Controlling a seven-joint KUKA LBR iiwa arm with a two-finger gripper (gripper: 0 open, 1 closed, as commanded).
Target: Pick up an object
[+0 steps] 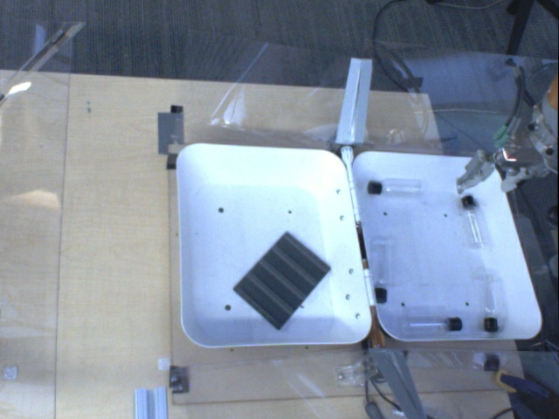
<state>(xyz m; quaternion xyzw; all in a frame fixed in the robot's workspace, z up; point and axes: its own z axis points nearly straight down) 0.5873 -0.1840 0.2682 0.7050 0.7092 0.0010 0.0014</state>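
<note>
A dark grey ribbed rectangular pad [282, 279] lies at a slant in the left bin [201, 234], near its front middle. Several clear tubes with black caps lie in the right bin [428, 251]: one at the back left [390, 186], one near the back right [472, 223], one along the front edge [434, 325]. My gripper [493, 175] hangs over the right bin's back right corner, just above the capped tube there. Its two fingers stand apart with nothing between them.
A metal bracket [354, 103] rises behind the seam between the bins. A small grey block [171, 129] sits at the left bin's back left corner. Cables [393, 51] run across the floor behind the bench.
</note>
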